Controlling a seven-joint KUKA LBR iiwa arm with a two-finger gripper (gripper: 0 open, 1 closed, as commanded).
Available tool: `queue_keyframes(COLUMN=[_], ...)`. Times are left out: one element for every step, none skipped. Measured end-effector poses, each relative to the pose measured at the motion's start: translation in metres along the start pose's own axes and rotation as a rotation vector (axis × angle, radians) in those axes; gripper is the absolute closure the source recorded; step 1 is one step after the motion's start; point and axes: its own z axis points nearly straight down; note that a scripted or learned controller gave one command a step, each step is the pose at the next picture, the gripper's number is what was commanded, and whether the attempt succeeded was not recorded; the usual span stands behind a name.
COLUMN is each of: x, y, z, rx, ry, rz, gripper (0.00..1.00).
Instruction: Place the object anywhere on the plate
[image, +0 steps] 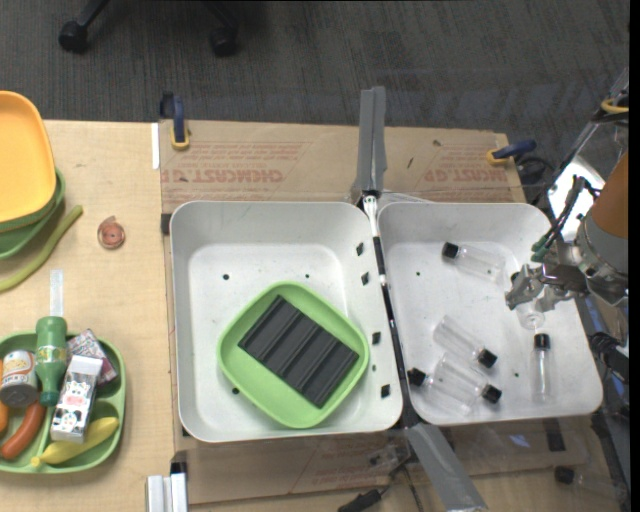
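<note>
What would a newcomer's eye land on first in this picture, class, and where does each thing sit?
First the green plate with a dark ribbed insert, lying in the left white bin. Next the clear vials with black caps scattered across the right bin, with the gripper reaching in above its right side. Off to the left, a green tray of toy food and stacked yellow and green dishes add colour.

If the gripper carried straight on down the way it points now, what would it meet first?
The gripper points down over the right bin. Straight below it looks to be bare bin floor or the clear vial with a black cap lying just beneath in the camera view. Depth is unclear, so it may miss that vial.
</note>
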Motion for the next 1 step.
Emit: queue_keyframes(x=[0.0000], y=[0.0000], z=[0.0000], rx=[0.000], ry=[0.000], rz=[0.000], gripper=[0.00])
